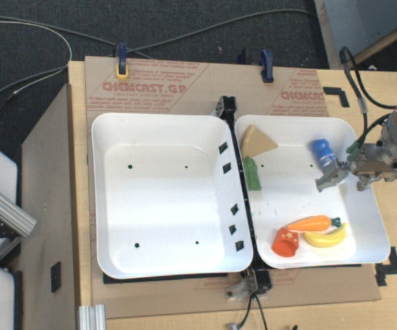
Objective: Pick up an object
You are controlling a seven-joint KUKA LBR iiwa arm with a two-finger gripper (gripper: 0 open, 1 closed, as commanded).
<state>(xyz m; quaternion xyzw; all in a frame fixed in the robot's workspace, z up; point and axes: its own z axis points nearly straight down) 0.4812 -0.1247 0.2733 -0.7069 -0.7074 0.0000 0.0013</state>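
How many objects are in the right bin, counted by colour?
Tan: 1, wedge block
Green: 1, green block
Blue: 1, blue object
Orange: 1, carrot
Yellow: 1, banana
Red: 1, red object
Total: 6

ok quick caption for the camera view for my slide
Robot hand reaching into the right bin beside a blue object, with carrot and banana nearby.
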